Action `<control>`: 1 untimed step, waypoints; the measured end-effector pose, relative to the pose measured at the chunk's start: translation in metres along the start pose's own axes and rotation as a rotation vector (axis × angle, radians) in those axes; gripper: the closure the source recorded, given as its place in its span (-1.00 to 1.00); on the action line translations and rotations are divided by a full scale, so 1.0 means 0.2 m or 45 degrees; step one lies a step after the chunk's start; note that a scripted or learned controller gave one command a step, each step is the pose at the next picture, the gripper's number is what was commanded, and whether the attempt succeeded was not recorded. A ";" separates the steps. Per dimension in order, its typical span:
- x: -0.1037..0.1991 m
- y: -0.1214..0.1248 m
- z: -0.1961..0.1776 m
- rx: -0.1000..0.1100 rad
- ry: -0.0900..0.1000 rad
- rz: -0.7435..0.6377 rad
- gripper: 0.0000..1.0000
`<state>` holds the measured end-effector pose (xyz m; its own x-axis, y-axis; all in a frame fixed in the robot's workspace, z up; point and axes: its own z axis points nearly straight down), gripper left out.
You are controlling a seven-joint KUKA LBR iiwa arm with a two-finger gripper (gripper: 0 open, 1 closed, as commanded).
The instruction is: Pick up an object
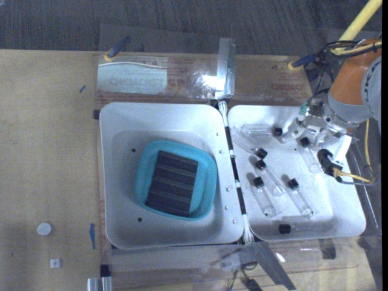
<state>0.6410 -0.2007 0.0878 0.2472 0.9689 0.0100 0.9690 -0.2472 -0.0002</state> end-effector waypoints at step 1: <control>-0.02 -0.03 -0.01 -0.008 0.004 0.027 -1.00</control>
<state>0.6340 -0.2034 0.0896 0.2678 0.9634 0.0134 0.9634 -0.2679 0.0057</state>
